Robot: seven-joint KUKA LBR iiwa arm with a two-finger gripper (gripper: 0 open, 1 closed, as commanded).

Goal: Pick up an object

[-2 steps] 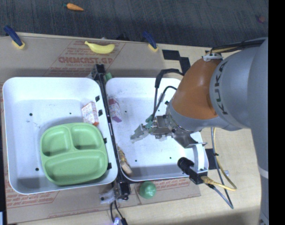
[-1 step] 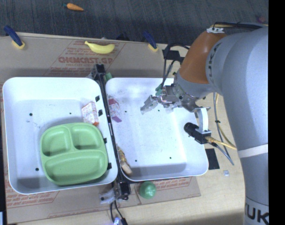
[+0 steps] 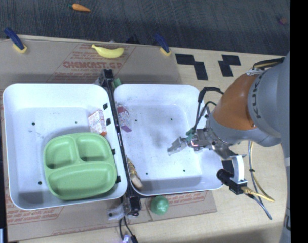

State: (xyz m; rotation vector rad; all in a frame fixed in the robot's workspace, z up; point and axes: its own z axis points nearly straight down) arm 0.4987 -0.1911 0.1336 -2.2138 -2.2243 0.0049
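My gripper [image 3: 177, 145] hangs low over the right bin [image 3: 159, 92], in its right half, pointing left, with nothing visibly in it. A pinkish packet [image 3: 122, 118] lies against that bin's left wall. At the bin's near left corner rests a tan object [image 3: 134, 176]. The left bin [image 3: 22, 100] holds a green divided plate [image 3: 80, 166] and a small red and white packet [image 3: 97, 121] just behind it. The gripper is well apart from all of these.
A green ball [image 3: 159, 204] sits on the cardboard in front of the right bin. A yellow banana [image 3: 108, 50] lies behind the bins, between blue clamps [image 3: 15, 39]. An orange carrot [image 3: 81, 7] is on the floor beyond.
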